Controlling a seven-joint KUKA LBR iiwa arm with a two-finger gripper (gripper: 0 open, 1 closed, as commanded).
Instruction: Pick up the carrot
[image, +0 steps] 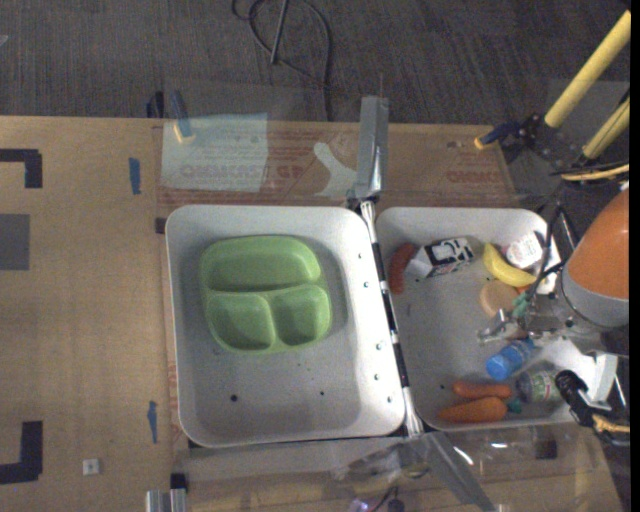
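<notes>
Gripper: the metal two-finger gripper (508, 326) hangs over the right-hand shallow white bin (440, 340), on the grey arm with the orange band (608, 255); whether it is released or clenched cannot be told, and nothing shows clearly within it.
Blue bottle: a small blue plastic bottle (508, 358) lies just below the gripper in the view, close beside it.
Tan disc: a round tan piece (494, 297) lies just above the gripper.
Reddish stick: a slim orange-red, carrot-like piece (482, 389) lies beyond the blue bottle, toward the bin's lower edge.
Dark can: a small dark green can (541, 387) lies below and to the right of the gripper, near the reddish stick.
Carrot: the orange tapered carrot (472, 409) lies on the bin floor just below the reddish stick, near the bin's lower rim and apart from the gripper.
Banana: a yellow curved banana (505, 268) lies above the tan disc.
White cup: a small white tub (523, 248) sits near the banana's upper end.
Carton: a small black-and-white carton (447, 253) lies up and left of the gripper.
Sausage: a red sausage-shaped piece (401, 265) lies left of the carton, by the bin's left wall.
Plate: a green three-compartment plastic plate (265, 292) lies well to the gripper's left, in the left-hand white bin (180, 330).
</notes>
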